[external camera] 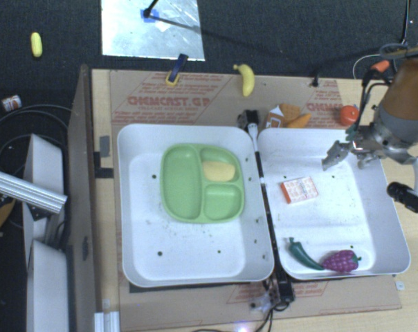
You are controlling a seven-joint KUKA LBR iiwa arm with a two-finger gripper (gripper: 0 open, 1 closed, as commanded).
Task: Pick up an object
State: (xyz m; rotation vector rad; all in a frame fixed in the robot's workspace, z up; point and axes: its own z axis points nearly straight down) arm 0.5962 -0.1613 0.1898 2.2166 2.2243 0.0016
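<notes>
Grey and orange, reaching in from the right edge and leaning over the upper right part of the right-hand white bin (382, 206). Gripper (349, 152) hanging above the bin's bare floor near its far wall, fingers standing apart, clamping nothing. Pointing down and leftward, wrist bulking behind it at the frame's edge.

Lying below and left of the gripper, near but not touching: a small red-and-white box (299, 189), tilted. Resting at the near rim of the same bin: a green pepper (303, 254) and, just beside it, a purple bunch of grapes (340, 261).

Sitting in the left bin (143, 254): a green divided plate (201, 183), carrying a pale yellow item (219, 171) in its upper right compartment.

Lying on the cardboard beyond the bins: a yellow banana (246, 79).
</notes>
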